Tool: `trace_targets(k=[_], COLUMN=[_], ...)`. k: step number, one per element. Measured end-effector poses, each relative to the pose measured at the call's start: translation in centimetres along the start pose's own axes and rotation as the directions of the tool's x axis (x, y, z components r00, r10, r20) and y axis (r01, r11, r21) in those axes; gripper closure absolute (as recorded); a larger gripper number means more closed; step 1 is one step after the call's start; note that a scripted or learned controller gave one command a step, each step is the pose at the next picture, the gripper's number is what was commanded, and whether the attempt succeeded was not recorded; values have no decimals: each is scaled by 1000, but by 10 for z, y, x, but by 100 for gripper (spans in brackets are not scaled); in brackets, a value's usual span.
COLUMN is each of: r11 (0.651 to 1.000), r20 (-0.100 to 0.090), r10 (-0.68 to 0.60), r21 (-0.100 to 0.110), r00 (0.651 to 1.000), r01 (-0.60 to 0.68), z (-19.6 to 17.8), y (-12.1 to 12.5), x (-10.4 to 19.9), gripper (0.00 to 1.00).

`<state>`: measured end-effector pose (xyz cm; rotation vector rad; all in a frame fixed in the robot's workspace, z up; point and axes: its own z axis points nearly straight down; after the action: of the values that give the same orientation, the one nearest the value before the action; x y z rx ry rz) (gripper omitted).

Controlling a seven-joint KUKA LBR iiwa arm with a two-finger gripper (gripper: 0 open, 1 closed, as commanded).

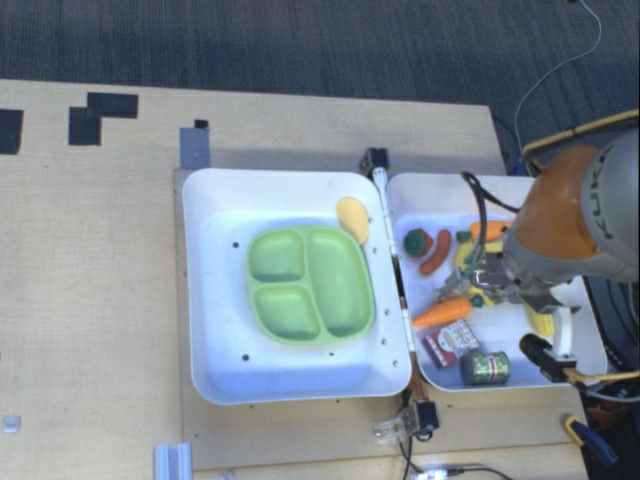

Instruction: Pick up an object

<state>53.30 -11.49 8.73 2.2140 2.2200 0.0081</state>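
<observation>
Over right bin (600, 353): gripper (478, 286) low, grip state can't tell.
Carrot (441, 314) just beside it; green tray (310, 284) mid left bin (205, 298).

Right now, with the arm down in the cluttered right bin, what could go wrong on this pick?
1. The gripper sits among the carrot, red packet and yellow pieces, so it may nudge or catch a neighbour.
2. The can lies on its side and could roll if bumped.
3. The arm hides part of the right bin.
</observation>
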Motion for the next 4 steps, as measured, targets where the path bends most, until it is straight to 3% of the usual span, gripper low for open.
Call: trace_targets(k=[1, 2, 3, 4], r11=[1000, 1000, 1000, 1000], r20=[2, -4, -2, 17], r10=[-1, -4, -1, 12], r21=[-7, 5, 6, -4], r00=[1000, 1000, 1000, 1000], r01=[1, 4, 1, -12], z=[-12, -98, -97, -59], y=[2, 26, 26, 3], x=[0, 172, 170, 190], gripper=[100, 100, 0, 0])
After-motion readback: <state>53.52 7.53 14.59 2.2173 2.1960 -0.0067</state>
